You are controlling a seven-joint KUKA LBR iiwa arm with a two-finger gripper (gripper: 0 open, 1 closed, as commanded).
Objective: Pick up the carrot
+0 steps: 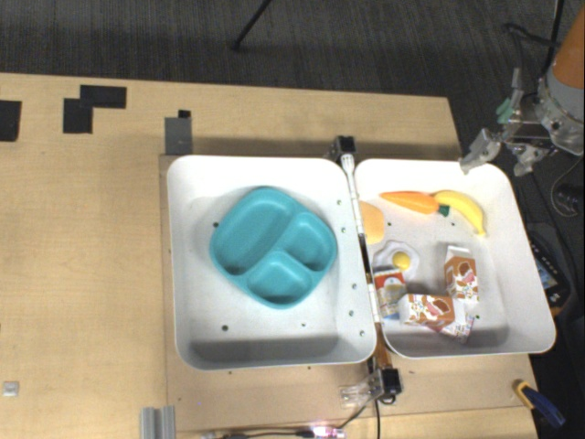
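One banana (464, 210) touching the carrot (413, 202), packets (430, 311) nearby.

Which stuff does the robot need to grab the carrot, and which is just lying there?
Needed:
orange carrot with green tip
two-finger metal gripper

Lying about:
yellow banana
turquoise divided plastic plate
brown-and-white snack packets
fried-egg toy

Both bins (265, 176) and the tabletop (82, 263) are viewed from above, at a slant, from moderate distance.
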